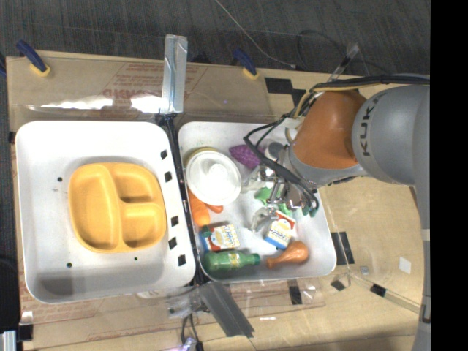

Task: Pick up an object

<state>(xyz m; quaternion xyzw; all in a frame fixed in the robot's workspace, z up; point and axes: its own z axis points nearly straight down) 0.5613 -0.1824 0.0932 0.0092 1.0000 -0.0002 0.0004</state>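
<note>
Yellow plastic marks the left end of your scan: a divided tray (117,205) lies alone in the left bin (33,196). Move right across the divider to the right bin (322,251), where the pickable items crowd together. A white bowl (213,176) sits at the upper left, with an orange piece (200,210) just below it. Below those lie a small printed carton (222,237) and a green bottle (230,260) against the near wall. A purple item (243,154) rests above the centre.

Continue right to the gripper (269,214), lowered over the middle of this bin. Its metal fingers are lost in cables and clutter, so you cannot tell whether they are parted or closed, or whether anything sits between them.

Nearest candidates are a small white-and-orange packet (280,232), touching or just below the fingertips, and a brown drumstick-shaped toy (290,254) just beyond it. Judge the packet light, thin and possibly slippery; take it across its narrow sides. Judge the toy stiff and rounded; grip its narrow neck, not the bulb.
</note>
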